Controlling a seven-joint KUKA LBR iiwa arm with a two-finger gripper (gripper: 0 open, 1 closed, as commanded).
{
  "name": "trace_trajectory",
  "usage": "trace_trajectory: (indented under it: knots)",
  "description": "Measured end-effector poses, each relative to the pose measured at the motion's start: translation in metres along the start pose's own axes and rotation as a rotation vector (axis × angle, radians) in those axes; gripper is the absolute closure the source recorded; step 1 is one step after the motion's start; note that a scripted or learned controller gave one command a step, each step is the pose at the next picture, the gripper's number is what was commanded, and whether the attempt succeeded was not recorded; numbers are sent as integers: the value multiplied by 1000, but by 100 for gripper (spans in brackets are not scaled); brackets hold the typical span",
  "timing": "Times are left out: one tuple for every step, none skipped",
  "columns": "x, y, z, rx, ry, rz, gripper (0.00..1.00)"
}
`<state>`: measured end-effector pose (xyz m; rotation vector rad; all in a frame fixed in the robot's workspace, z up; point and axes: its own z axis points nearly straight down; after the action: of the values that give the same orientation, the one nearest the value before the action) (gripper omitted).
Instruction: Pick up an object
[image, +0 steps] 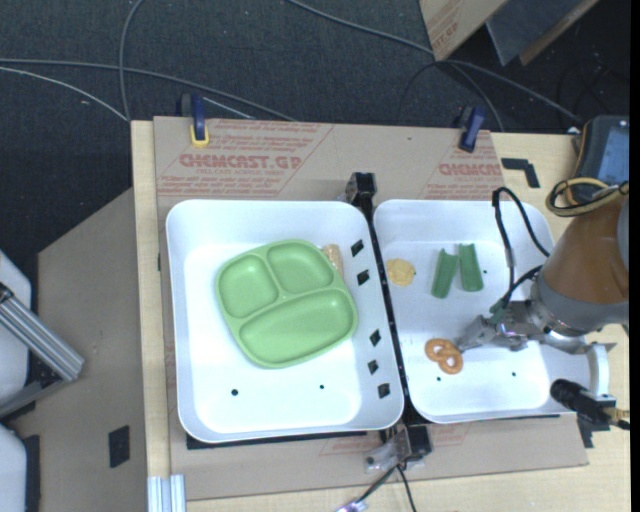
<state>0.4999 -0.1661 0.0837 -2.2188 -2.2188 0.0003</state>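
While the arm (585, 270) reaches in from the right, things lie thus:

Gripper: low in the right bin (520, 395), its tip (478, 338) pointing left; whether the fingers are spread or closed I cannot tell, as they look small and blurred.

Pretzel: an orange pretzel (444, 355) on the right bin's floor, just left of and a little below the gripper tip, very near it; contact is not clear.

Green pieces: two green sticks (456, 270) side by side, above the gripper and well apart from it.

Yellow piece: a small round thing (401, 272) near the right bin's left wall.

Left bin (200, 400): a green divided plate (286, 302), with a small tan thing (332, 258) at its upper right edge.
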Motion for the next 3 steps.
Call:
trace_trajectory:
  knots:
    - [0, 0, -12, -3, -1, 0, 100]
    - [1, 2, -76, -8, -4, -1, 100]
    - [0, -4, -136, -9, -4, -1, 100]
